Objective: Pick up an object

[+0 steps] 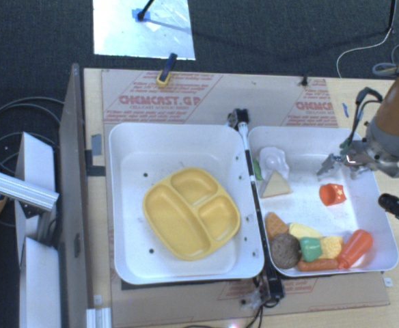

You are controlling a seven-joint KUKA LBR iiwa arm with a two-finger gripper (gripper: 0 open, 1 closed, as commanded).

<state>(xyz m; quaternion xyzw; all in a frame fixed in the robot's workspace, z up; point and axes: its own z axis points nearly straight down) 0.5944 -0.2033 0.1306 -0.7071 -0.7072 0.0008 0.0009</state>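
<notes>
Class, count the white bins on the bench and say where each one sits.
2. The left bin holds a yellow divided tray. The right bin sits directly beside it and holds the toy food pile, which may hide smaller items underneath.

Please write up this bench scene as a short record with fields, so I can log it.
left bin: holds yellow tray
right bin: toy food heaped at near edge, red cup alone mid-bin
near-edge pile: orange bottle, green piece, brown patty
far side of right bin: white piece, tan wedge
end effector: above right bin, beyond the red cup, holding nothing visible
</notes>
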